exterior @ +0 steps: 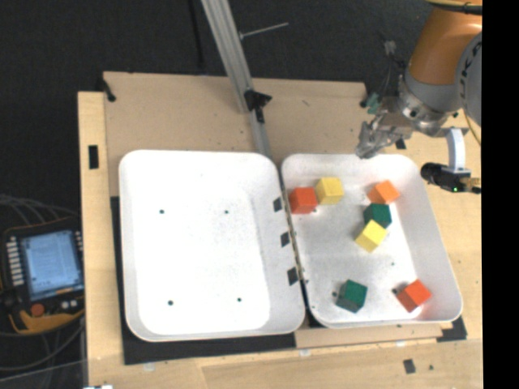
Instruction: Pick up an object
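The right bin (430,217) holds several small blocks. An orange-red one (303,200) lies at its left edge beside a yellow one (330,190). Further right are an orange block (383,191), a dark green block (378,214) and a yellow block (371,236) in a cluster. Near the front lie a green block (351,296) and an orange-red block (413,295). My gripper (375,142) hangs over the bin's far rim, above and behind the orange block, with nothing seen between its fingers.
The left bin (203,241) sits next to the right one, with a dark hinge strip (289,241) between them. A grey metal pole (235,63) slants up from behind the bins. A handheld controller (45,270) lies at the far left, off the bench.
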`<state>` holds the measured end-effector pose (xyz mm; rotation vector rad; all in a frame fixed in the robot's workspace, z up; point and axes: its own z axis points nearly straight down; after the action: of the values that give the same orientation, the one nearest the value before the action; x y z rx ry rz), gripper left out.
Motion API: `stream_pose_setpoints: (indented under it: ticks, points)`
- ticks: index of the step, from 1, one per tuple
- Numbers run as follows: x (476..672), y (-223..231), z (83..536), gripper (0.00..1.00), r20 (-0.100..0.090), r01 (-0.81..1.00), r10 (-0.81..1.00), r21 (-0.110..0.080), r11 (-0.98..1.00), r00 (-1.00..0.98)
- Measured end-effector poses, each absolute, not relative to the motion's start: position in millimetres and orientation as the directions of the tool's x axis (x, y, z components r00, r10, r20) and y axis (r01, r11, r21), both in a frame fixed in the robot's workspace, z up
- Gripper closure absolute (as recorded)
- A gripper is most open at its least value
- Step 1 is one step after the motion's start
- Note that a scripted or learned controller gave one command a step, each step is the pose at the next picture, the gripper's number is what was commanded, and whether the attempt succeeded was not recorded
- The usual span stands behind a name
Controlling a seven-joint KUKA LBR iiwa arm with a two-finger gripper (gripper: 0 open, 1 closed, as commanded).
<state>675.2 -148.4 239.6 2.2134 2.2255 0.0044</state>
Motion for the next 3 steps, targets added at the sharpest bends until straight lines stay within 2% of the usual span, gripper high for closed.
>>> stream_pose_setpoints:
  ticks: [1, 2, 3]
  points:
    - [676.5, -150, 295, 1.0, -0.002, 1.0, 1.0, 0.009, 0.006, -0.006]
    - [666.5, -93, 280, 1.0, -0.001, 1.0, 1.0, 0.0, 0.006, -0.006]
    - [650.1, -51, 266, 1.0, -0.001, 1.0, 1.0, -0.001, 0.004, -0.004]
